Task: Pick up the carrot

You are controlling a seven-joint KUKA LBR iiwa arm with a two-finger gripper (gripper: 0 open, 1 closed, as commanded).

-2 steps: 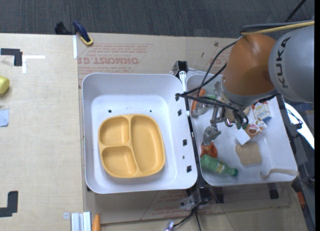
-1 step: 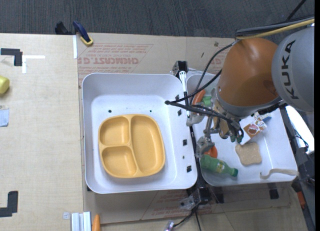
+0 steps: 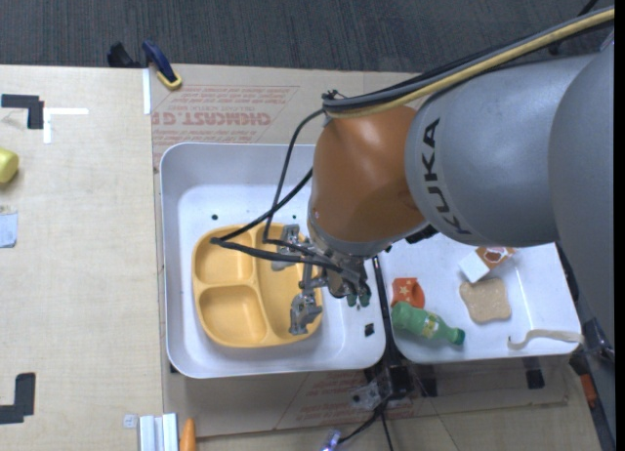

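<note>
Yellow tray (image 3: 229, 293), divided into compartments, sits in the left bin (image 3: 181, 244), toward the bin's near right part.

End effector (image 3: 317, 298) hangs over the tray's right edge, at the wall between tray and bin floor. Dark cables trail from it across the tray's upper compartment. Released or clenched: cannot tell, as the metal parts overlap. Nothing can be made out in its grasp.

Just right of the tray, past the wall between the two bins, an orange-red piece (image 3: 408, 292) lies in the right bin (image 3: 532, 342). It may be the carrot; too small to be sure. A green bottle (image 3: 427, 325) lies on its side touching or just below that piece.

Further right of the tray: a slice of toast (image 3: 485, 300), a small white box (image 3: 485, 262) above it, and a pale hooked strip (image 3: 542, 338) at the bin's near right.

Above the tray, the orange band (image 3: 366, 181) and grey arm (image 3: 508, 166) cover the bins' far right side.

Well left of the tray, on the tabletop (image 3: 78, 303), a yellow thing (image 3: 6, 166) shows at the picture's edge. Far beyond the tray, a blue-and-yellow clip (image 3: 161, 65) sits at the tabletop's back edge.
</note>
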